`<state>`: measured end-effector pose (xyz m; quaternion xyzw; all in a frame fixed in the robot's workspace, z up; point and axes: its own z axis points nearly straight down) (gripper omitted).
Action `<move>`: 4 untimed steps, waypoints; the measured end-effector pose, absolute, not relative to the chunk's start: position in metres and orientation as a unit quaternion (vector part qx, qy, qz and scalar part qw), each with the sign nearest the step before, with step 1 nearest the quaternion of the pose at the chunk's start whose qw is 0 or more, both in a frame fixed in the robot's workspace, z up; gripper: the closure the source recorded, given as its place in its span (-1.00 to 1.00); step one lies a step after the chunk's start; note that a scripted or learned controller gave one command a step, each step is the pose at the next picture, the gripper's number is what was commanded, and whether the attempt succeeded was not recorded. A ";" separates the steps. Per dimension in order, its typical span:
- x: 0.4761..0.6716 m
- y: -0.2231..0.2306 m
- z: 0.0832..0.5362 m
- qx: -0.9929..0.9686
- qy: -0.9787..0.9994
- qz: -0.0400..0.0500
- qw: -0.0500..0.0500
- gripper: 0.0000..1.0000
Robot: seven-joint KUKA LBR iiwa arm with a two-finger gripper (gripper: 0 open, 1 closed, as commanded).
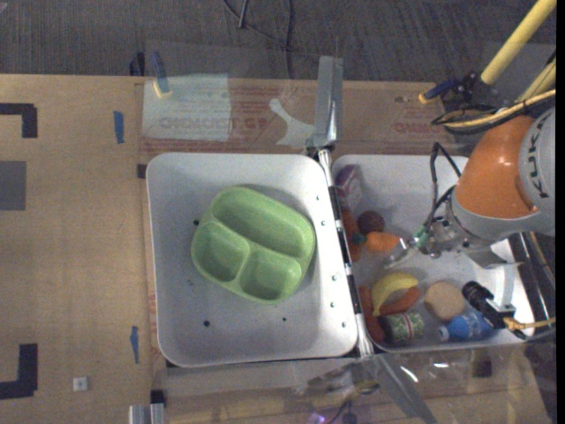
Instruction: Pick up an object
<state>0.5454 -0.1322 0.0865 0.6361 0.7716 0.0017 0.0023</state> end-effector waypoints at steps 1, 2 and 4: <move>0.618 -0.164 0.085 0.715 0.699 0.000 0.001 -1.00; 0.614 -0.099 0.086 0.794 0.608 0.000 0.000 -1.00; 0.610 -0.180 0.153 0.693 0.721 0.000 0.001 -1.00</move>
